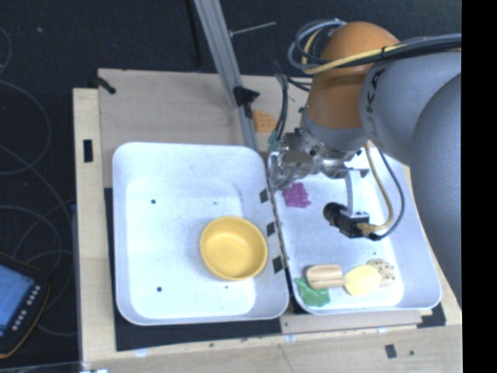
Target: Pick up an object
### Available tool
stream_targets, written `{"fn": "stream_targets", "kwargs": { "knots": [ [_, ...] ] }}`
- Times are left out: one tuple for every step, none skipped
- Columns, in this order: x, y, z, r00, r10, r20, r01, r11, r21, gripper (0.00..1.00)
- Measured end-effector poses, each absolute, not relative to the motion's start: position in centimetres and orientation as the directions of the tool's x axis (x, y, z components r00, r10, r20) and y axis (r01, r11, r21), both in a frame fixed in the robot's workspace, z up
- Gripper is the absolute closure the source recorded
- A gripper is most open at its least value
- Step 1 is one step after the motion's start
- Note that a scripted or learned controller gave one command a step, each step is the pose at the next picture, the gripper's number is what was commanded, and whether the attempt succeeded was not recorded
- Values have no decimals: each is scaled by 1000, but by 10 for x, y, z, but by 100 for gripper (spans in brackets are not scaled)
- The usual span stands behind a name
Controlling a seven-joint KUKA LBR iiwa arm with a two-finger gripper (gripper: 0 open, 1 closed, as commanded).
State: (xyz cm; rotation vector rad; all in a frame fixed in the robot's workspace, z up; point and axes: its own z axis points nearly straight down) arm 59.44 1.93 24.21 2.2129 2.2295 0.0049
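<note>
My gripper (282, 174) hangs over the far left corner of the right bin (423, 274), close to the wall shared with the left bin. A small purple object (297, 196) lies on the bin floor just to its right and slightly nearer the camera; I cannot tell whether they touch. Along the right bin's near edge lie a tan wooden block (324, 276), a yellow rounded object (360, 280), a speckled pale piece (381, 270) and a green scrap (309, 292). A yellow bowl (233, 248) sits upright in the left bin (147, 208).
The grey arm with its orange band (349, 76) covers the far part of the right bin. A black fitting on a cable (347, 219) hangs over the bin's middle. A metal post (221, 53) rises behind the bins. A small orange item (263, 120) lies on the bench beyond them.
</note>
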Motion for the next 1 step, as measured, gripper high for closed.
{"fn": "stream_targets", "kwargs": {
  "knots": [
    [606,69,232,-7,1000,0,1000,7,1,100]
  ]
}}
